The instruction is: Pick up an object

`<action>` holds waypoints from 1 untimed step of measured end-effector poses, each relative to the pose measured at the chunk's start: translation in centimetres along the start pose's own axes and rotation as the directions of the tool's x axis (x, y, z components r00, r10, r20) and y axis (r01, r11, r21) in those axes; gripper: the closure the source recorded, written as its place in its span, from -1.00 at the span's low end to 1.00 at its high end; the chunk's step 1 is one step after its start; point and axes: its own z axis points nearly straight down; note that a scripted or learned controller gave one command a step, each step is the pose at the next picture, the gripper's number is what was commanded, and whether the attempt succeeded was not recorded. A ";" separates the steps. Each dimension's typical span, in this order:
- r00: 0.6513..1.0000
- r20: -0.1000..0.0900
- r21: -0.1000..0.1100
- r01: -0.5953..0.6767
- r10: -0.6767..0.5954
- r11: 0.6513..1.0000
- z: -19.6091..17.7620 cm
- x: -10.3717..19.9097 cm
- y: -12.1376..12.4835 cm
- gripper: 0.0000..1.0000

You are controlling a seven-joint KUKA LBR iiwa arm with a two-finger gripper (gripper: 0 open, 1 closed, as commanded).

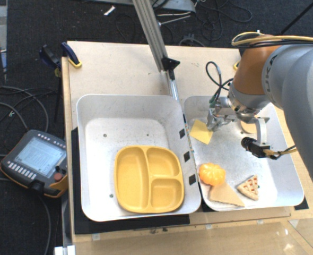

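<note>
Nearest you, the yellow divided tray (148,178) is lying flat in the left bin (93,116), taking up its front right part with its three compartments facing up. Just across the wall between the bins, an orange toy fruit (211,174) is sitting at the front left of the right bin (284,190), touching a tan wedge (224,196) that is lying just in front of it. A small pizza-slice toy (249,187) is resting beside that wedge, toward the right. Farther back in the same bin, a pale yellow cheese-like slab (201,132) is lying near the left wall, and the hand (216,122) is hovering right at its rear right edge. You are looking at the hand from above and behind the wrist, so you cannot tell how wide it is standing, nor whether anything is sitting in it. The grey arm (294,84) with its orange band is reaching in from the right over the right bin. Both bins are sitting side by side on the desk (119,68), and a pendant controller (37,161) is lying on the floor off to the left.
</note>
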 end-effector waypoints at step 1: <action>1.000 0.000 -0.004 0.002 -0.002 1.000 -4.9 0.7 -0.5 1.00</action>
